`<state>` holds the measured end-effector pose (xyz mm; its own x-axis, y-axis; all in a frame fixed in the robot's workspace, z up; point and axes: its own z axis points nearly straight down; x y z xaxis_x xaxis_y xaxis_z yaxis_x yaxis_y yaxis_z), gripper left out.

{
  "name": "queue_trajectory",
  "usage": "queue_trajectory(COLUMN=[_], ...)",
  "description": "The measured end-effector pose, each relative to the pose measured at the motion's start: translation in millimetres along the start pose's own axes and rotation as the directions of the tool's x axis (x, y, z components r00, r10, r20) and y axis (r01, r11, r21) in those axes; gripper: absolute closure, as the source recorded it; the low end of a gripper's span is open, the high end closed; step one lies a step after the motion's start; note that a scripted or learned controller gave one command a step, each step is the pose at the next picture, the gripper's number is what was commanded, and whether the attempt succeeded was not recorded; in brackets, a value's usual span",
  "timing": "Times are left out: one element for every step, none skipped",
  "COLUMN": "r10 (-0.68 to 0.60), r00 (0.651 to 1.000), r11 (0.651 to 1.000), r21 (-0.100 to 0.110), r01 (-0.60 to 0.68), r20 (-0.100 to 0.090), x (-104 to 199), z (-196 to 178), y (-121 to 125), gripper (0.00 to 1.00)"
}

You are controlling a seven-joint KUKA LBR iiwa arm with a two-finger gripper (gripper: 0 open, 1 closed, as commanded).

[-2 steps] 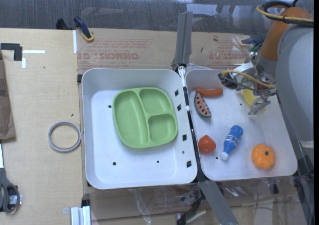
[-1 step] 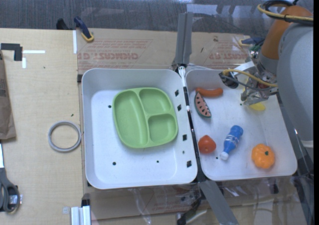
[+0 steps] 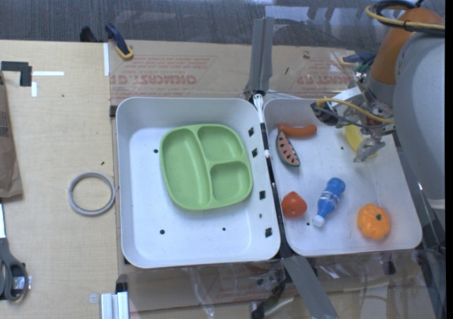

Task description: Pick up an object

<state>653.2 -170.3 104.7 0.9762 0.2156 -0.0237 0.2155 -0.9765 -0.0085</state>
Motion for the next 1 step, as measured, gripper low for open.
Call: queue_trajectory(r10=[0.015], r00=[1.0], r11=[1.0], r21=[-0.005], r01=[-0.016], r20=[-0.018], x=[5.4], z=[16.8], y=[-28.1], gripper=[0.0])
